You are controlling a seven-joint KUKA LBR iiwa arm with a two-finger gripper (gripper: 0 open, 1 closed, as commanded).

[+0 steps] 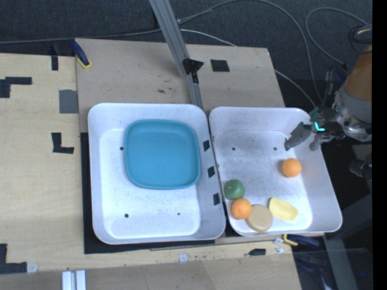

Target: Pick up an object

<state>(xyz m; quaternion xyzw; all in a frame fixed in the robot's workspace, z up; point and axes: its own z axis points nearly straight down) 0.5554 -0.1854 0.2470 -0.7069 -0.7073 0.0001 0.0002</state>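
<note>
1. left bin (103, 162) holds one thing: a smooth blue plate (162, 153), square with rounded corners, lying flat.
2. right bin (254, 125) has an orange ball (291, 168) on its own near the right wall, plus a cluster at the front: green ball (234, 189), second orange ball (241, 208), tan round disc (260, 218), yellow lump (282, 209).
3. my gripper (300, 136) hangs over the right bin's upper right, above the lone orange ball, nothing between its fingers, which look spread apart.
</note>
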